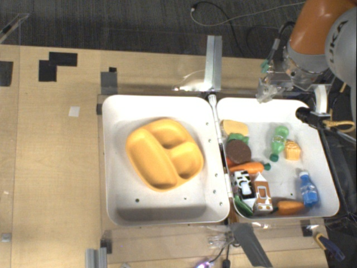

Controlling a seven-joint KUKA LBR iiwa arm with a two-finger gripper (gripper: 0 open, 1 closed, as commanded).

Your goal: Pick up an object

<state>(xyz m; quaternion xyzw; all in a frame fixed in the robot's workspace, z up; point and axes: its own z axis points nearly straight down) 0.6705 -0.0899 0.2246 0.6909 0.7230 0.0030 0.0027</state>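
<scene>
The arm point(321, 24) hangs over the far edge of the right bin point(326, 166), its jaws near the rim; whether they are open or closed I cannot tell, and nothing is visibly held. This looks like the approach step, before any descent.

The candidates lie in the right bin: a green bottle point(278, 141) beside a small yellow block point(292, 150), a blue bottle point(307, 189), a carrot point(248, 167), a brown disc point(238, 149) and a small carton point(262, 192). The left bin point(120, 205) holds 1 big yellow dish point(163, 152).

The green bottle lies nearest, so the next move likely calls for centring above it and lowering, clear of the block.
</scene>
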